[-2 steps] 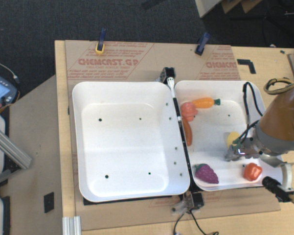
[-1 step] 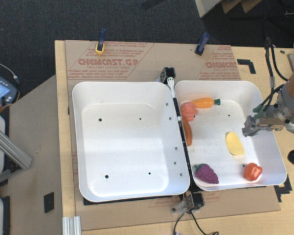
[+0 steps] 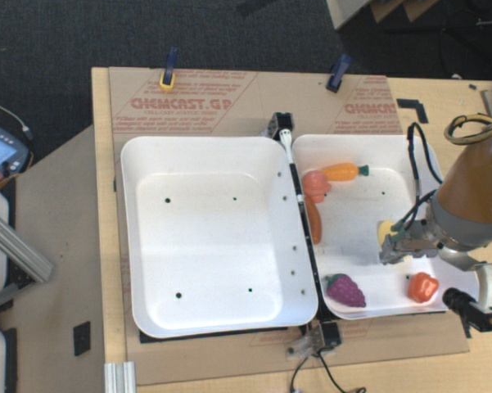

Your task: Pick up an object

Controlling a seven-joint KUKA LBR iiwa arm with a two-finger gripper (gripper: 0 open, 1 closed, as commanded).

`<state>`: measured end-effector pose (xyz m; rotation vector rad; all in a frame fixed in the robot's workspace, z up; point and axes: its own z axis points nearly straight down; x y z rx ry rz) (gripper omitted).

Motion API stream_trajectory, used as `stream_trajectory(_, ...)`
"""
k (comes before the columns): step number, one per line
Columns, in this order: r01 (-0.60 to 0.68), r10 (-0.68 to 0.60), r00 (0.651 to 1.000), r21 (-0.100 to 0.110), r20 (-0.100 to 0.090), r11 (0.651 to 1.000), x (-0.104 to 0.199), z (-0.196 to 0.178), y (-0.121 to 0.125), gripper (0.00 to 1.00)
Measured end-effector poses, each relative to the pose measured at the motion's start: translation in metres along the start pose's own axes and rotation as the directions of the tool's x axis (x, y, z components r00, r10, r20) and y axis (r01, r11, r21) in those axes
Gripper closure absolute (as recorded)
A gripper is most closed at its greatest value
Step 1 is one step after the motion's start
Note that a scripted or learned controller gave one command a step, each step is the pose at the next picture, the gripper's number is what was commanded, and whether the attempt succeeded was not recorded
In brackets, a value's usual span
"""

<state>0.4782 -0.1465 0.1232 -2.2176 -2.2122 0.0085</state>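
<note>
The right bin holds an orange carrot, a pinkish-red round fruit, an orange sausage-shaped piece along the bin's left wall, a purple grape bunch, a red pepper and a yellow object. My gripper is down inside this bin on its right side, right beside the yellow object, which its body partly hides. The arm's orange band rises above it.
The left bin lies beside the right one, with a black clip at the top of their shared wall. Blue clamps and a yellow clamp sit on the cardboard's far edge. Black cables hang by the arm.
</note>
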Motion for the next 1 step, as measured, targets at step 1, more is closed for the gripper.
stream_trajectory(1, 0.004, -0.004, 1.0, -0.019, 0.006, 1.0, -0.0002, -0.091, 0.0015, 1.0)
